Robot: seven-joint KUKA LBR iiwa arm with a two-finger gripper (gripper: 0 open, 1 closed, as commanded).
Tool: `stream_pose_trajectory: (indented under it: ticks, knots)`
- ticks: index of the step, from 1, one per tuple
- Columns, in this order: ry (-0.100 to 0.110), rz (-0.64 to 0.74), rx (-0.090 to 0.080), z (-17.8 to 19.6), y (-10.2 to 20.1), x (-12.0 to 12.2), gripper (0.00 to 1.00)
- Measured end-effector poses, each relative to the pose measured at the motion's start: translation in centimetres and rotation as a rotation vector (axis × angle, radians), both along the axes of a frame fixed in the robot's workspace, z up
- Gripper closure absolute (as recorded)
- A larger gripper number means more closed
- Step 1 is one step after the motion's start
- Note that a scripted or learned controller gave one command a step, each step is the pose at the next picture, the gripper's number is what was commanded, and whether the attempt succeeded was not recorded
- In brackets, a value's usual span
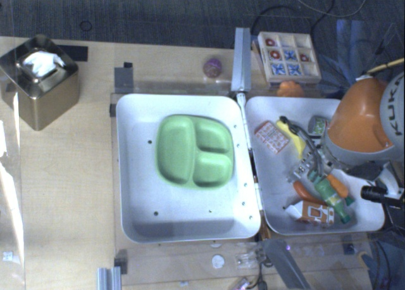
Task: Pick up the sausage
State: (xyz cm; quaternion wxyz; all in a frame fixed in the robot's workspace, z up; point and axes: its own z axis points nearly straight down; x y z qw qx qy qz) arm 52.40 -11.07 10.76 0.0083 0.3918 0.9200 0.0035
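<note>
In the right bin [272, 219] a small orange-red sausage [303, 189] lies near the front, beside a green bottle [331, 194]. My gripper [308, 166] hangs low over the bin's middle, just behind and above the sausage, under the arm's orange band [357, 121]. Nothing visibly sits in the gripper. The arm's body hides the bin's right part.
Around the gripper lie a yellow banana-like piece [293, 135], a pink checked card [271, 137], an orange piece [338, 185] and a small carton [314, 213]. The left bin [136, 175] holds a green divided plate [193, 150]. A game board [288, 56] rests behind the bins.
</note>
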Motion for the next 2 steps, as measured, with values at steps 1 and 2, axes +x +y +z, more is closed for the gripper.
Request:
stream_pose_trajectory:
  ticks: [1,2]
  knots:
    - [0.009,0.124,0.0,8.49,9.68,6.3,1.0]
    - [0.009,0.123,0.0,8.45,9.65,6.28,0.0]
